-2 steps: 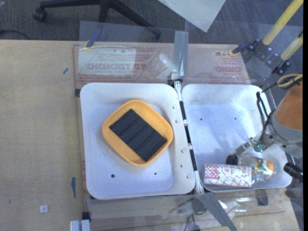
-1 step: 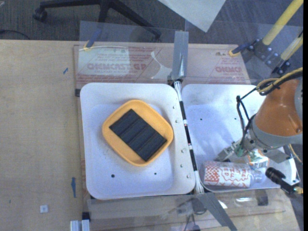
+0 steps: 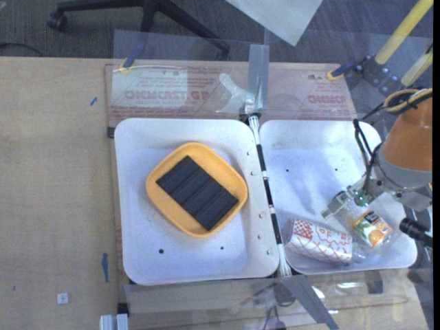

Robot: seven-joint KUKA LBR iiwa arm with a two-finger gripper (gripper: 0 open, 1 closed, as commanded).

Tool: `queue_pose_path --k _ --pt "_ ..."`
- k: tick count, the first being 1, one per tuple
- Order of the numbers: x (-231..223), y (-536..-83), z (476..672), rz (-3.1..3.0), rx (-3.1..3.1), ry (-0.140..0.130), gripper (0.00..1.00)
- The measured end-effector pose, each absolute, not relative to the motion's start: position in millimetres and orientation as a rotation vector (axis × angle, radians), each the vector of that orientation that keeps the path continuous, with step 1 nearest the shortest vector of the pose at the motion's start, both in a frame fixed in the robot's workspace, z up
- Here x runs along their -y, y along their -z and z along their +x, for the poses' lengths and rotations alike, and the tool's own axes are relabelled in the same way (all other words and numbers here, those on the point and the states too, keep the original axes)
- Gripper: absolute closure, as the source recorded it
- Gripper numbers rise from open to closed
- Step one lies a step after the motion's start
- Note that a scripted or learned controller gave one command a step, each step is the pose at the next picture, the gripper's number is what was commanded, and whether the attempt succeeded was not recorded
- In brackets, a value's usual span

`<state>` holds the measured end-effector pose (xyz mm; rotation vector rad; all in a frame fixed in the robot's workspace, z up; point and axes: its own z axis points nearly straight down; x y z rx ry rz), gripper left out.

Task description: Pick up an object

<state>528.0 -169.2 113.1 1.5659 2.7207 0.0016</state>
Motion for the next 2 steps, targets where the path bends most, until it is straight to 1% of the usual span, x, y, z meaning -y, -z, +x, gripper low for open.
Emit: queue_pose_path --k 1,2 --pt "203.5 -88.3 483.2 1.902 -2.489 -0.007 0.0" --pt "205.0 -99.3 485.3 1.9 -2.482 -0.012 1.0"
